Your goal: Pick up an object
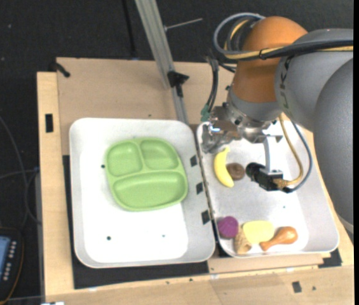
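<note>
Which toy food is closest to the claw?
The yellow banana, lying just below the claw. The purple piece and the others sit at the bin's near edge.

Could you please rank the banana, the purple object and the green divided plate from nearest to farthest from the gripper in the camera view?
1. banana, just below the gripper in the right bin.
2. purple object, at that bin's near edge.
3. green divided plate, in the left bin.

A green divided plate (146, 175) lies in the left white bin (90, 234) — a metal pole (157, 40) rises behind.
</note>
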Motion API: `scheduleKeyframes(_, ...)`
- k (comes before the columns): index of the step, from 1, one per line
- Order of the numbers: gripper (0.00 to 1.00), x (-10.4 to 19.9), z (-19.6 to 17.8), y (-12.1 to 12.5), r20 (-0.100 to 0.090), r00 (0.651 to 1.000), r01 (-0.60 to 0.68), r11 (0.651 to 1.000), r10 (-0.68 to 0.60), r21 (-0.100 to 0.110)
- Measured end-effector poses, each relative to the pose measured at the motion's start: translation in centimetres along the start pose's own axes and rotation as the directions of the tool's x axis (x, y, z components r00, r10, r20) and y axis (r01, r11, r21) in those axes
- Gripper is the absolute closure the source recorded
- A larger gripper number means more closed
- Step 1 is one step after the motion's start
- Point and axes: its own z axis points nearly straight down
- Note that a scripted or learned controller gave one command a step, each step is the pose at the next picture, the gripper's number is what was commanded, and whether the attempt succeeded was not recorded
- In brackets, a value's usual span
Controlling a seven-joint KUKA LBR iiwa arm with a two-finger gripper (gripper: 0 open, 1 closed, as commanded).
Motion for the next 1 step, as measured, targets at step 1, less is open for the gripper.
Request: scheduleKeyframes(1,1.0,5.55,0.64,1.12,-0.001,1.0,0.001,1.0,-0.001,0.0)
